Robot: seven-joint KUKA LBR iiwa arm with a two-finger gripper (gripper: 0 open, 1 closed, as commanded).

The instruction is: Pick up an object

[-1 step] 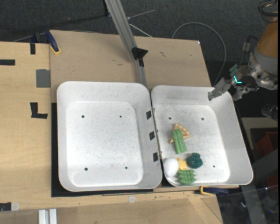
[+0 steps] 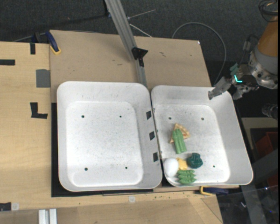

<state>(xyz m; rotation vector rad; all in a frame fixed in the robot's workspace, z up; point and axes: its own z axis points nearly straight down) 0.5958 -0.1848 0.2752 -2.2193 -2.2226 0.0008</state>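
Camera view: the arm is hanging over the right bin's (image 2: 233,125) top right corner.

Its gripper (image 2: 215,92) is sitting just above the white rim, and I cannot tell how it is set. Down in this smooth, speckled bin, small toys are lying well apart from it: a long green bumpy one (image 2: 179,141) on a tan piece (image 2: 181,130), a round dark teal one (image 2: 194,160), a white ball (image 2: 171,165), and a light green knobbly one (image 2: 186,176).

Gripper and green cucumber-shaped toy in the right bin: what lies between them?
In the camera view, only bare white bin floor lies between the gripper, at the bin's upper right rim, and the green cucumber-shaped toy.
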